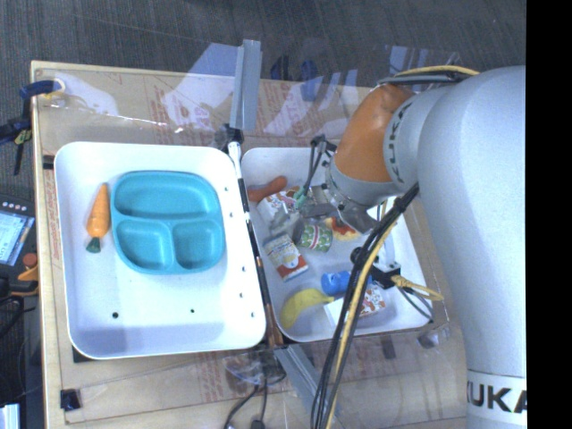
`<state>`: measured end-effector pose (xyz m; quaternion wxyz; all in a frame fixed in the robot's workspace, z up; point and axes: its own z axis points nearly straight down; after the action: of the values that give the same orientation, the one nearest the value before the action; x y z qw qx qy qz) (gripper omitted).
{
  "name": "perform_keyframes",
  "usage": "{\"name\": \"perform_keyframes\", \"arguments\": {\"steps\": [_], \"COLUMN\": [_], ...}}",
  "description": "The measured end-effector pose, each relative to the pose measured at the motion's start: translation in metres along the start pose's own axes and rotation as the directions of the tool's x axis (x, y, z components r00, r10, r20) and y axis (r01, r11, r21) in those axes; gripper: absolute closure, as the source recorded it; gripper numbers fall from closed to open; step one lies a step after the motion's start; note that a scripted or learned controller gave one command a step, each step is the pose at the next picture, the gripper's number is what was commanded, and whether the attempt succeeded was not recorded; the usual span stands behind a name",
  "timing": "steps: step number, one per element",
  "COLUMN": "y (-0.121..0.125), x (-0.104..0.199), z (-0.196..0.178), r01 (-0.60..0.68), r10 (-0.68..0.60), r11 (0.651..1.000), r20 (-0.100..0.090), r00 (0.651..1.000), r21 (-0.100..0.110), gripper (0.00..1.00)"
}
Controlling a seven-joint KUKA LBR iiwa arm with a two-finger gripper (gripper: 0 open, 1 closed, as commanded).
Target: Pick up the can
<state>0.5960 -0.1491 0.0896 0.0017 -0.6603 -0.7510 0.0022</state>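
So the can (315,236) is lying in the right bin (407,266), packed in with a yellow banana (304,304), a blue thing (335,282) and some packets. The jaws are right over it; can't tell whether they're apart or together. My worry: it's so crowded they could snag a packet or just roll the can away. Only readable writing is "KUKA" on the arm (474,204).
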Motion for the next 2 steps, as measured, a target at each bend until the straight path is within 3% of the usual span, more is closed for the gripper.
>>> {"name": "perform_keyframes", "arguments": {"steps": [1,2], "y": [0.033,-0.008], "x": [0.022,0.037], "z": [-0.001,-0.003], "r01": [0.031,0.063], "r10": [-0.031,-0.063], "r11": [1.000,0.998], "r20": [-0.002,0.006], "r00": [1.000,0.998], "r21": [-0.001,-0.005], "gripper": [0.00,0.00]}}
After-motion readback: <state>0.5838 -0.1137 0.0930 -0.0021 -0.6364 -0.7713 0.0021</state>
